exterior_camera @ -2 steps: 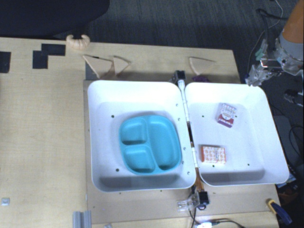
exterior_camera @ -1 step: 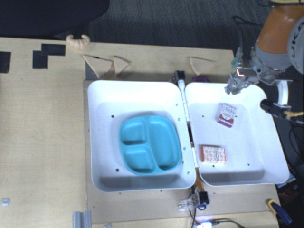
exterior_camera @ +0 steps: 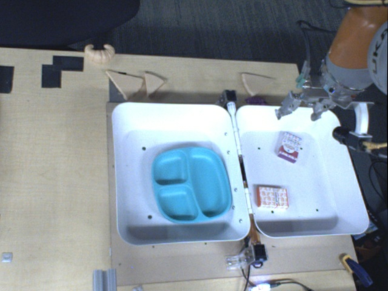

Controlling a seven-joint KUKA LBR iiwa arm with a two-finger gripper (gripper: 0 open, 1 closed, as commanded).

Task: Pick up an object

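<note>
Two small packets in right bin [exterior_camera: 339, 214]: one [exterior_camera: 289, 147] mid-bin, one [exterior_camera: 271, 196] near front. Gripper [exterior_camera: 301, 108] spread open, unladen, above back rim. Likely light, thin, slippery; best pinched across narrow sides.

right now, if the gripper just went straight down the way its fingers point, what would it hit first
Probably the right bin's bare white floor near its far edge. The open gripper hangs beyond the small red-and-white packet, so it likely misses it, though depth is unclear.
</note>
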